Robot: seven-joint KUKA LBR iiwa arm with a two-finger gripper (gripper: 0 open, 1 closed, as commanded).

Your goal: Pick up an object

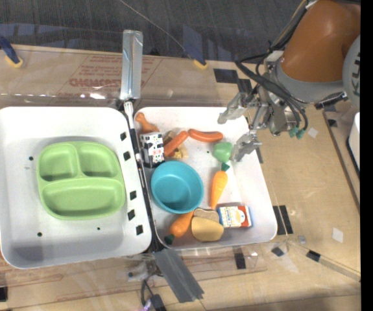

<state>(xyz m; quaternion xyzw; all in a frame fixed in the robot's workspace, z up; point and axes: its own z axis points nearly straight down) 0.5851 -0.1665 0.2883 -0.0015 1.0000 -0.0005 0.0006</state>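
My gripper [238, 131] hangs over the right side of the right bin [264, 199], open, with nothing between its fingers. One fingertip [228, 115] points toward the bin's far edge, the other [245, 147] sits lower, just right of a small green toy vegetable [222, 151]. Left of the gripper lies a red sausage [204, 135]. Below it lies a carrot [218, 186], beside a blue bowl [176, 186]. A small juice carton [234, 216] and a tan bread-like piece [207, 229] rest at the bin's near edge.
The left bin [11, 238] holds a green divided plate [80, 178]. Along the divider in the right bin are a black-and-white carton [152, 146], an orange sausage [175, 142] and another carrot [181, 224]. A metal bar [132, 63] stands beyond the bins.
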